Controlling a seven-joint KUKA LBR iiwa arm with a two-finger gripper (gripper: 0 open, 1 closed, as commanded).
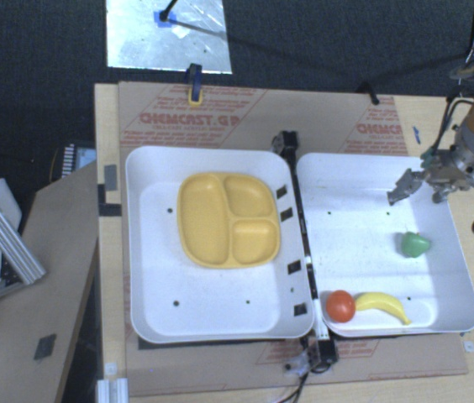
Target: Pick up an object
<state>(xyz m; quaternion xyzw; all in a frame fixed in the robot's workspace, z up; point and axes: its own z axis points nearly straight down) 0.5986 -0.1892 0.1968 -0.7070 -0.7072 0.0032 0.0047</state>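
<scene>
The bench [69,217] carries two shallow white bins side by side, and the gripper [422,185] hangs over the upper right part of the right bin [363,233], its two fingers spread apart with nothing between them. Far off to its left, in the left bin [149,309], lies a yellow divided plate [227,219], the biggest item and probably stiff, wide and awkward for a two-finger hold. Below the gripper and somewhat left, near the right bin's front wall, lies a yellow banana [384,306], curved and likely a light plastic toy, best taken across its narrow middle. Touching the banana's left end sits a red-orange tomato [339,306], round, smooth and prone to slipping. Nearest of all, just below the fingers, is a small green object [415,244], apparently light and lumpy; standing alone, it looks the easiest pick, squeezed across its width
</scene>
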